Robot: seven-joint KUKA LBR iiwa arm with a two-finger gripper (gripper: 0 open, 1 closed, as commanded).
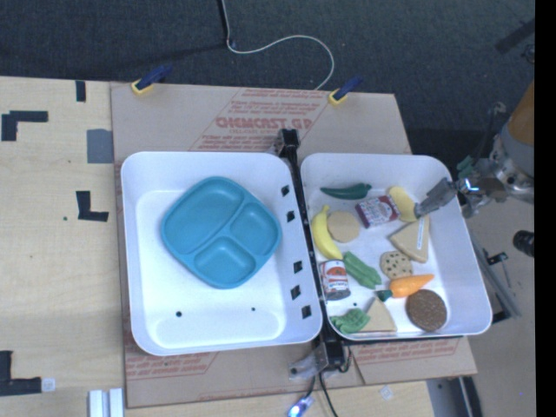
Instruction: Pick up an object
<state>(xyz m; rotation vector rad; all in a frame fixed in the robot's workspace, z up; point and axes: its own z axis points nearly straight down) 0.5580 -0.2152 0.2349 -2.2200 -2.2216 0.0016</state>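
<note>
The pincer [432,200] hangs over the right bin's [476,272] right edge; I cannot tell its state. The cheese wedge [412,240] lies just below-left.

Right bin [452,233] holds a jumble of toy foods. Green chili pepper [346,190] lies flat near the far wall. Banana [325,234] curves along the left wall, touching a round tan cookie [344,227]. Red-white packet [376,210] sits beside a yellow lemon [401,202]. Cheese wedge [412,241] lies right of centre, chocolate chip cookie [393,263] just below it. Green pickle [361,269] is tilted, small can [335,280] next to it. Carrot [408,286] lies above a brown round patty [426,309]. Sandwich triangle [378,318] and green leaf [350,322] sit at the near wall.
</note>
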